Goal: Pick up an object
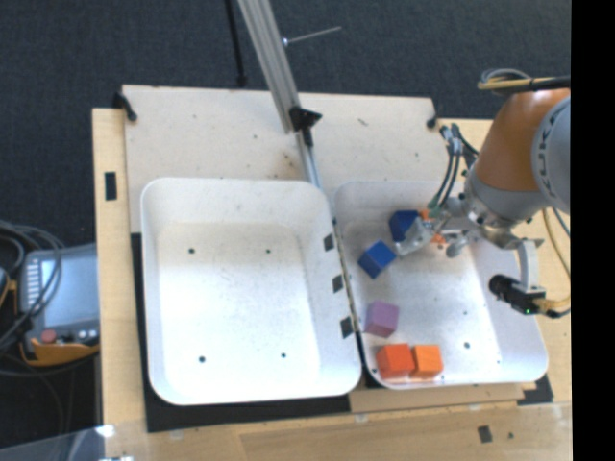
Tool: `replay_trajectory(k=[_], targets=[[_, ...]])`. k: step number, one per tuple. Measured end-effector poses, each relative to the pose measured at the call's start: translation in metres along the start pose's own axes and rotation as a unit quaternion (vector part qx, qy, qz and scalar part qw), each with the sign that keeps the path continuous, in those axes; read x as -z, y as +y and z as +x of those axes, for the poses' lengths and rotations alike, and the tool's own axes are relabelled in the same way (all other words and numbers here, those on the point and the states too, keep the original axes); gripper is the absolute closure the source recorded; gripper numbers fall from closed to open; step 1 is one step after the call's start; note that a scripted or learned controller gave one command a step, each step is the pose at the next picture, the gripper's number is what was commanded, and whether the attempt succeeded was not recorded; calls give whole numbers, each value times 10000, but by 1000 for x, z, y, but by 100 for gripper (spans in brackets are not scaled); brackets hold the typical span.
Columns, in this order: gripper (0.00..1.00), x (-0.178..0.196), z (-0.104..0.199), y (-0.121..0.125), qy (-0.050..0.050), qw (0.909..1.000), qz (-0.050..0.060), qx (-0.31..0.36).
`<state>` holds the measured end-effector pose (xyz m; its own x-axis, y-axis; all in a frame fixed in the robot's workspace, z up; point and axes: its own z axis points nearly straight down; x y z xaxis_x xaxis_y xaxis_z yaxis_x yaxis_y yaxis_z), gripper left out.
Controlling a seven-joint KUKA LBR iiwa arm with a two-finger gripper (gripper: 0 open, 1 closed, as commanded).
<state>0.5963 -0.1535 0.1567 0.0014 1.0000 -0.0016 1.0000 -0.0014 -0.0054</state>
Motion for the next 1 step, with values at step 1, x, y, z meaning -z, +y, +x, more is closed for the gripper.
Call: replay_trajectory(k=[1], targets=[[0,-31,3,1,-18,9999,-130,14]])
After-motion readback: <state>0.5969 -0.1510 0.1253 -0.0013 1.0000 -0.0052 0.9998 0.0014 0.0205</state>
